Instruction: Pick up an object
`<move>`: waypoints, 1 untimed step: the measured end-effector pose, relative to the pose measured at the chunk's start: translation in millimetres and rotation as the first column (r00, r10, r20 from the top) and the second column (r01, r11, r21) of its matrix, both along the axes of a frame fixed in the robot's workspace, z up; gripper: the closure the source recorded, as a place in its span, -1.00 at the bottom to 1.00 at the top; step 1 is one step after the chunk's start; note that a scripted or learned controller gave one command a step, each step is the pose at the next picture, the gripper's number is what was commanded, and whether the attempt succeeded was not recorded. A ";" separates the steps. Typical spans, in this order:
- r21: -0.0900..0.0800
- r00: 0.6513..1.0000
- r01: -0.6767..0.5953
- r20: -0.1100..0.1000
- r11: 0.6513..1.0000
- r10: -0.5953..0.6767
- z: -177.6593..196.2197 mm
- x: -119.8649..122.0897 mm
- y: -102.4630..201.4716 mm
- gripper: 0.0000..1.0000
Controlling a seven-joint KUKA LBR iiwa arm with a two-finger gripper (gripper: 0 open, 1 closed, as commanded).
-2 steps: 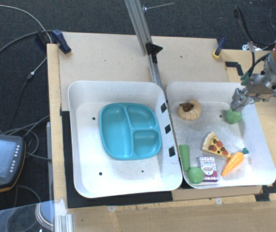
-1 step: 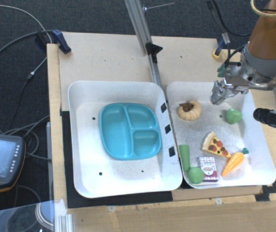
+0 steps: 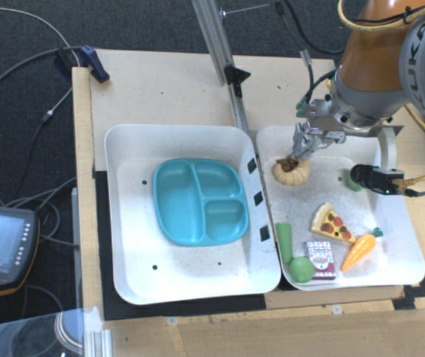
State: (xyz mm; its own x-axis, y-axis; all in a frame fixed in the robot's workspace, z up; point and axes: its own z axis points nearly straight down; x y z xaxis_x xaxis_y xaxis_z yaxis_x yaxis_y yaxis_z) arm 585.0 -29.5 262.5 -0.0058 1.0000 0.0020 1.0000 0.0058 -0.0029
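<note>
At the near edge of the right bin [image 3: 409, 270] lie the loose toys: a green cylinder [image 3: 284, 237] and a green ball [image 3: 300, 268] at about 7 o'clock in that bin, a small pink carton [image 3: 320, 259] just beside the ball, then an orange carrot [image 3: 360, 250] at 5 o'clock and a pizza slice [image 3: 331, 224] a little farther in. The left bin [image 3: 123, 199] bears a blue divided plate [image 3: 200, 201] in its middle.

Farther back, at about 11 o'clock in the right bin, a small tan pumpkin [image 3: 291, 172] sits on the floor of the bin, and the gripper [image 3: 297, 157] stands directly over it, its tips down at the stem. The fingers look narrow, close around the top of the pumpkin — but whether they really pinch it, one cannot tell, because they are dark and small against the stem.

The step in hand seems to be the grasp itself, with the pumpkin not yet lifted. The next move probably calls for a firm closing and then a straight lift, because a round toy held only by the stem may slip.

A dark green thing [image 3: 355, 178] at 2 o'clock is partly covered by a black part of the arm — its kind is not clear.
</note>
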 end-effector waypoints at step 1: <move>0.000 1.000 0.000 0.000 1.000 0.000 -17.3 13.4 49.7 1.00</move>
State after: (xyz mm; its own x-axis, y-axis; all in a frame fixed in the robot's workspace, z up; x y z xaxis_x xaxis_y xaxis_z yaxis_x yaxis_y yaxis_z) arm 598.5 20.3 245.2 -0.0055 1.0000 0.0016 1.0000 0.0055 -0.0031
